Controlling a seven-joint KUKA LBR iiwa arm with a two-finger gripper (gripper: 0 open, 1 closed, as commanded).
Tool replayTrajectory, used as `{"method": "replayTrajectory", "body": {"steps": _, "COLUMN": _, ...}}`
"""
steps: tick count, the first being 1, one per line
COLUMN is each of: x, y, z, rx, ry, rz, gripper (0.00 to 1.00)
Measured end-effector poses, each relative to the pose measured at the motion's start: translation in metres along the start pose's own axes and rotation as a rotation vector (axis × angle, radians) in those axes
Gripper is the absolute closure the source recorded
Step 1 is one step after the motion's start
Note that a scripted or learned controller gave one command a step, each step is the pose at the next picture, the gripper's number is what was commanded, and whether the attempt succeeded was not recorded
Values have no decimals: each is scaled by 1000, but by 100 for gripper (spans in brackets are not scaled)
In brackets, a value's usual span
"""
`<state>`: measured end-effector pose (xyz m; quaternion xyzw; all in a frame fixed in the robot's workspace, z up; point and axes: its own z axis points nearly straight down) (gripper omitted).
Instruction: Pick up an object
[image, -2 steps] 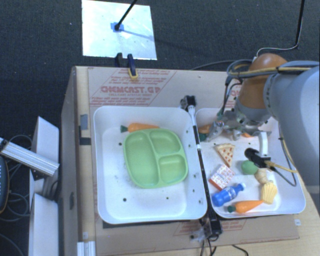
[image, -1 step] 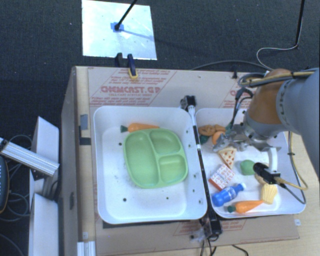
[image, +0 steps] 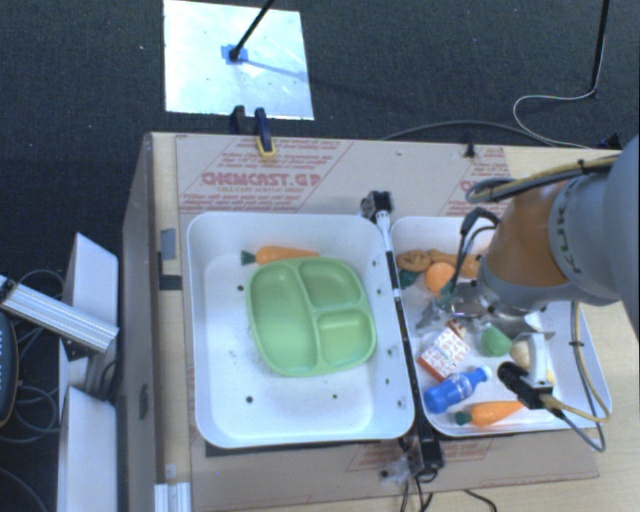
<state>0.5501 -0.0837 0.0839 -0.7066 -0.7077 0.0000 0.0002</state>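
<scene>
Two white bins sit side by side on a brown board (image: 300, 175). The left bin (image: 225, 400) holds one green divided plate (image: 310, 315) and, just behind the plate, one carrot (image: 285, 254). Right of the plate, the right bin (image: 440, 415) holds one blue bottle (image: 456, 389), one carrot (image: 490, 412) and one red-and-white packet (image: 444, 352). The gripper (image: 452, 308) hovers over the packet; its opening cannot be told. Dark carpet (image: 80, 100) surrounds the bench.

Grey arm (image: 600, 235), orange band (image: 525, 245), black cables.
</scene>
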Motion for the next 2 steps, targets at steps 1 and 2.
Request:
{"method": "replayTrajectory", "body": {"steps": 1, "x": 0, "y": 1, "z": -11, "rx": -2, "ry": 0, "rz": 0, "gripper": 100}}
{"method": "replayTrajectory", "body": {"steps": 2, "x": 61, "y": 36, "z": -131, "rx": -5, "ry": 0, "rz": -3, "gripper": 100}}
